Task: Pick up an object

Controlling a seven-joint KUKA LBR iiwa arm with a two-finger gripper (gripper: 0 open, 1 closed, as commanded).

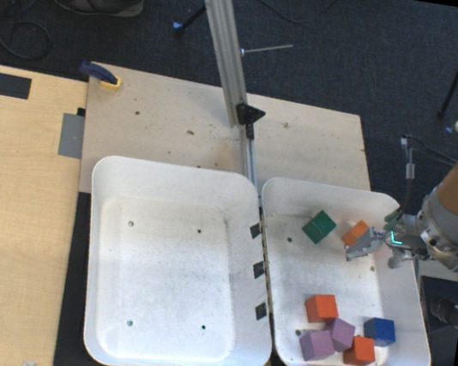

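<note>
Camera view: the tool (pixel 368 243) sits low in the right bin (pixel 408 296), its fingers around a small orange block (pixel 355 234), apparently to lift it. A green block (pixel 319 226) lies near. The cluster at the bin's near end counts two orange blocks (pixel 322 307), two purple (pixel 317 344) and one blue (pixel 379 330).

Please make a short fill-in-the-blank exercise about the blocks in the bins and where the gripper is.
1. All the blocks lie in the ____ bin of the camera view.
2. The gripper is right beside the small orange block, near the ____ block.
3. The blue block lies at the bin's ____ edge.
4. Two ____ blocks sit side by side near the bin's front.

Missing words: right; green; right; purple
</note>
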